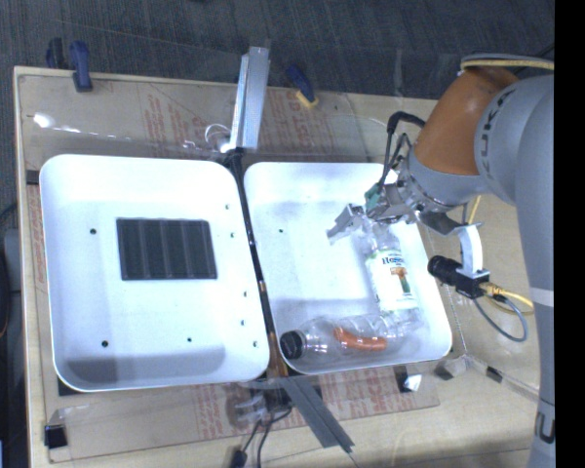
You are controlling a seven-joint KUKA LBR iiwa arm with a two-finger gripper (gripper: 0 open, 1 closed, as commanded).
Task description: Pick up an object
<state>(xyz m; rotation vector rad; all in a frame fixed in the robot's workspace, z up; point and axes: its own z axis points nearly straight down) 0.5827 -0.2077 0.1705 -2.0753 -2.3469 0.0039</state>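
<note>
1. While the gripper (356, 220) sits over the right bin (302, 261) at centre-right, I can't tell whether it has anything; it could slip off the clear plastic bottles.
2. Right bin: upright-labelled bottle (392, 279) at its right side, black-capped bottle (346, 339) along the bottom wall.
3. Left bin (78, 261): dark ribbed panel (166, 249).

Arm (522, 154): 1 smooth grey cylindrical body with a rounded orange band (458, 130) above the wrist. Black cable (402, 130) loops at the wrist. Pale metallic gripper (356, 220) assembly.
</note>
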